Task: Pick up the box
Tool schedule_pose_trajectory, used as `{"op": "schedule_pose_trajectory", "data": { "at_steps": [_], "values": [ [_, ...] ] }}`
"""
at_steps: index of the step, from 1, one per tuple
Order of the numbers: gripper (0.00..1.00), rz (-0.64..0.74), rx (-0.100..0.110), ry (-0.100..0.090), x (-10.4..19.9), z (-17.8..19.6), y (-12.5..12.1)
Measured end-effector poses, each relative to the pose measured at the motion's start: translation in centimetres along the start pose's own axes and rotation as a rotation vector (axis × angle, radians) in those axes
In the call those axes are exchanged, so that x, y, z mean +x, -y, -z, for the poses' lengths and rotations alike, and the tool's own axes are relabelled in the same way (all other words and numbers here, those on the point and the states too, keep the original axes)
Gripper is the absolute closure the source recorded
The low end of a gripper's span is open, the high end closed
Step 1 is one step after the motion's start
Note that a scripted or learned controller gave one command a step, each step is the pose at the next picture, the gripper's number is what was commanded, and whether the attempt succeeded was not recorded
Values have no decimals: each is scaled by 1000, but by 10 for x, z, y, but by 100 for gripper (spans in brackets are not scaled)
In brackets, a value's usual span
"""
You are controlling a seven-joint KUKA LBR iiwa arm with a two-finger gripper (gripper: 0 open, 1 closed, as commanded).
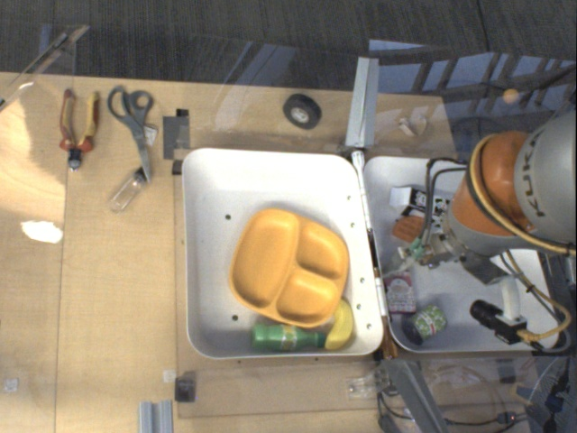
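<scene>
In the right bin (469,343), a small pinkish box (399,293) lies flat near the left wall. A white and black carton (406,197) sits at the bin's far left corner, with an orange-brown item (407,228) just in front of it. My gripper (419,252) hangs low over the left part of this bin, between the orange-brown item and the pinkish box, a little above and to the right of the box. The grey arm with its orange band (491,192) covers much of the bin's right side. Nothing is visibly held.
A green crumpled object (431,320) and a dark object (411,332) lie near the right bin's front left corner. The left bin (207,242) holds a yellow divided tray (290,266), a green bottle (287,336) and a yellow fruit (340,326). Scissors (135,124), pliers (77,126) and a tape roll (302,110) lie on the bench.
</scene>
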State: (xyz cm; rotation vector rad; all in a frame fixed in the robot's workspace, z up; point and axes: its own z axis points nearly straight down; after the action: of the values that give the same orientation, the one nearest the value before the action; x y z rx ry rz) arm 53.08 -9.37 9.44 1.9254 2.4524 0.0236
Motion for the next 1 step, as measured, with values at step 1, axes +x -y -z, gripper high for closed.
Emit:
{"op": "schedule_pose_trajectory", "data": {
  "at_steps": [1],
  "values": [
    [0,-344,-4,-1,9,1,28]
  ]
}}
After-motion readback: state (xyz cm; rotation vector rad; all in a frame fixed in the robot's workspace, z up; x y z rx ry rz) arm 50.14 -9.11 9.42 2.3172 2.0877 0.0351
